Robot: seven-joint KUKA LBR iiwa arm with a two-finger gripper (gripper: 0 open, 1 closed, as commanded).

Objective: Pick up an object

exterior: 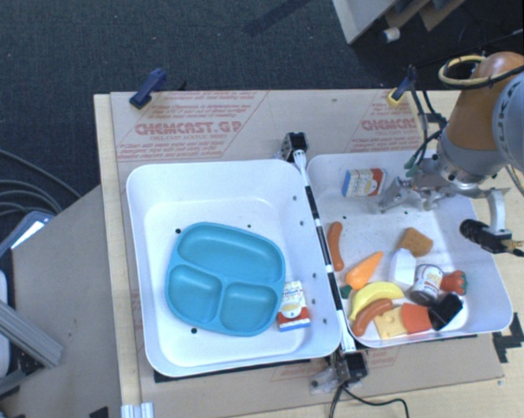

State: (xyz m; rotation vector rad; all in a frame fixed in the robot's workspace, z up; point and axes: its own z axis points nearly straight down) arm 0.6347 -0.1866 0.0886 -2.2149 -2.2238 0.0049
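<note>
Hand (pixel 400 196) | grip state unclear | milk carton (pixel 363 183) just left of it, right bin (pixel 492 311)

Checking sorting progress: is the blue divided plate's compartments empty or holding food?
Empty: all three compartments of the blue plate show bare blue; the small carton lies beside it.

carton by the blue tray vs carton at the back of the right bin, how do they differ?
Bin: the small carton lies in the left bin, touching the blue tray; the back carton lies in the right bin, apart from the other food items.
Size: the back carton looks bigger.
Colour: the back one shows a blue patch, the small one mostly white, red at its base.
Shared: both are printed toy cartons.
</note>
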